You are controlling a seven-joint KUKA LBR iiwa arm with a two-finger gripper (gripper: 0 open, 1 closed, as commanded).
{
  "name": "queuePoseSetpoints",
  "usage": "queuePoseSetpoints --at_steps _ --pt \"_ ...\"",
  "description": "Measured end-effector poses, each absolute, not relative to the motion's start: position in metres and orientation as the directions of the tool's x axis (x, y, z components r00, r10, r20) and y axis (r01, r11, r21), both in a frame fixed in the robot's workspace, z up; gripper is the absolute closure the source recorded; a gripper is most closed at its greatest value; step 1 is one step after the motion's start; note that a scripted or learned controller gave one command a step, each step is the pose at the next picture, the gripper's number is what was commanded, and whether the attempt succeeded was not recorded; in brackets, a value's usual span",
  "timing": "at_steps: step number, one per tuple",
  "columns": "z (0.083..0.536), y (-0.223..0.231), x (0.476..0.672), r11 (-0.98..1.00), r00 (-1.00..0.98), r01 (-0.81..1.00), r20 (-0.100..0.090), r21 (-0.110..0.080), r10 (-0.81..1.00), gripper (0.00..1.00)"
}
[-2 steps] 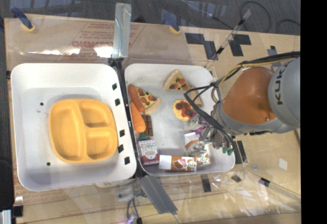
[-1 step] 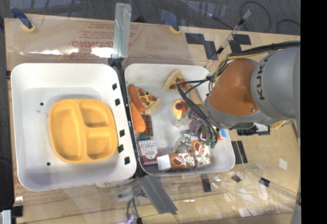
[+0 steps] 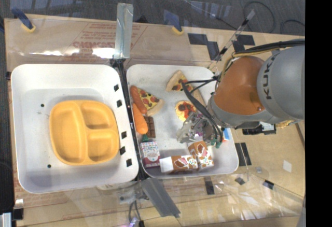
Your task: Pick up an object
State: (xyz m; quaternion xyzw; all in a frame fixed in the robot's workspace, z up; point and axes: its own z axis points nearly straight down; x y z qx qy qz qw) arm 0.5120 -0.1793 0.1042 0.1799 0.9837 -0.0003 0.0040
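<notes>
Two white bins sit side by side; the left bin holds a yellow divided plate. In the right bin, the gripper hangs low among toy food, near a pizza slice, carrot and snack packets. Its grip cannot be told.

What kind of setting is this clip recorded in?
Probably a robotics lab bench set up for pick-up trials. Two shallow white bins sit taped side by side: the left bin holds a yellow divided tray, the right bin toy food like pizza slices, with the gripper low over them.
</notes>
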Motion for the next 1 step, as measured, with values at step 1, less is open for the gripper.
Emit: queuePoseSetpoints --at_steps 1 --pt "0.2874 -0.1927 0.498 0.881 -0.881 0.473 -0.014 0.002 0.473 1.0"
